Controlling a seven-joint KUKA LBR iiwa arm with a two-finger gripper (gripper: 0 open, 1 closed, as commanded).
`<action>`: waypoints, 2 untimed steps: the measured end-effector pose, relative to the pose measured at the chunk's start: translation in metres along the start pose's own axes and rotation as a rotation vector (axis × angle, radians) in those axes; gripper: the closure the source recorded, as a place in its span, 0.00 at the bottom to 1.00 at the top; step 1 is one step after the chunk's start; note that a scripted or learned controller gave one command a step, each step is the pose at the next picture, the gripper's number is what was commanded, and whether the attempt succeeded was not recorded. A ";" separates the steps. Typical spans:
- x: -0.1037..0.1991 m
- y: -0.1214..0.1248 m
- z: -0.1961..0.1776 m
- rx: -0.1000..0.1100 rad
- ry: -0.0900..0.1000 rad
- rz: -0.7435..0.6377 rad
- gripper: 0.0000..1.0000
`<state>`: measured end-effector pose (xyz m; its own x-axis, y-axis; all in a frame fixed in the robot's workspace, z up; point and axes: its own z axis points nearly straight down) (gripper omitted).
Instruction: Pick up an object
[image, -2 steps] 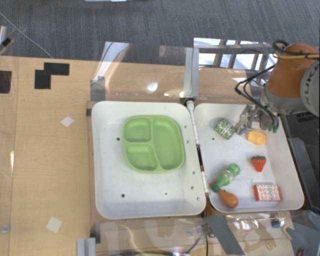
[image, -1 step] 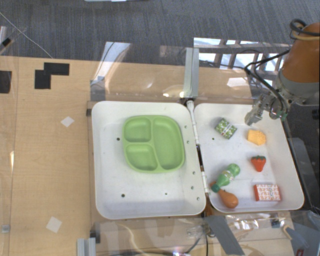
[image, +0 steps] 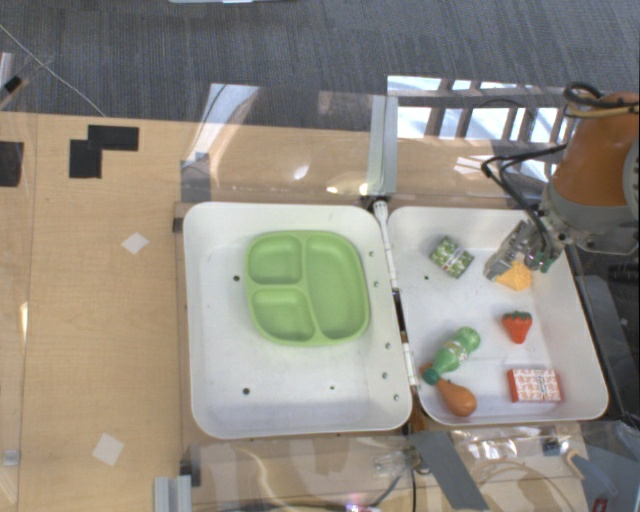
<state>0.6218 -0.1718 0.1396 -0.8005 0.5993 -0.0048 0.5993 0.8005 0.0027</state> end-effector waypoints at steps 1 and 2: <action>0.053 -0.035 -0.054 -0.002 -0.004 0.162 1.00; 0.099 -0.054 -0.069 0.001 0.001 0.640 1.00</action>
<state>0.5102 -0.1557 0.2083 -0.2846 0.9586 -0.0019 0.9586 0.2846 0.0040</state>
